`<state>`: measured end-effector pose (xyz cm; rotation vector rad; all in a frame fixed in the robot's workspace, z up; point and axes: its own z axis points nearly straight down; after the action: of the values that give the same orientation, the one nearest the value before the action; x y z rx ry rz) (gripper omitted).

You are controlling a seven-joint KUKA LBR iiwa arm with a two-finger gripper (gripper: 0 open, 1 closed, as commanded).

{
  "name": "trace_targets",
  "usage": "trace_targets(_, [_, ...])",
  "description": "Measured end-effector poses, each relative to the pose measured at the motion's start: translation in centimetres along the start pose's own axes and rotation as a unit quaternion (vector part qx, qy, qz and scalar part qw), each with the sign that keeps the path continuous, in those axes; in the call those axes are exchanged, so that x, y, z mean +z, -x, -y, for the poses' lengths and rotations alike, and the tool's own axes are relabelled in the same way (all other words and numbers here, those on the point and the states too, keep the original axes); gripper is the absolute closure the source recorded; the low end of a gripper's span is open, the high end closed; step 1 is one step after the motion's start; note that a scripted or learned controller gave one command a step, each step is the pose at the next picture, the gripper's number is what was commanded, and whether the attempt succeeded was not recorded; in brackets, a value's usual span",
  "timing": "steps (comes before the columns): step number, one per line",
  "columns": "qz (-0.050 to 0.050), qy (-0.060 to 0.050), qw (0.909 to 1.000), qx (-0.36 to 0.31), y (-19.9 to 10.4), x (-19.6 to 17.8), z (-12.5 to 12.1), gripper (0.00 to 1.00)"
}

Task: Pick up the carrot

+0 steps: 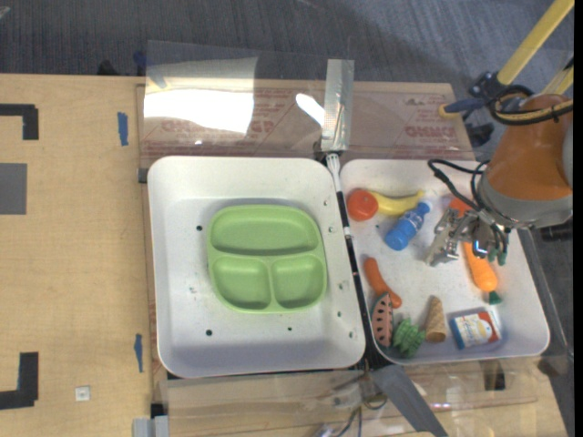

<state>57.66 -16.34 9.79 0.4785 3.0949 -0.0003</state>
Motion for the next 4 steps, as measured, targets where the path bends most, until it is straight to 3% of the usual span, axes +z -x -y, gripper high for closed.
trace_targets(1, [0.005, 0.002, 0.9997, 0.024, 1.3, -11.3, -5.0, 1.00])
trace_targets(2, [-0.005, 0.000, 0.9991, -0.042, 3.5, -5.4, 0.9, 1.00])
trace_targets(3, [-0.006, 0.000, 0.9973, -0.073, -4.9, 0.2, 5.2, 1.00])
trace_targets(4, [0.002, 0.001, 0.9916, -0.129, -6.1, -8.8, -2.5, 1.00])
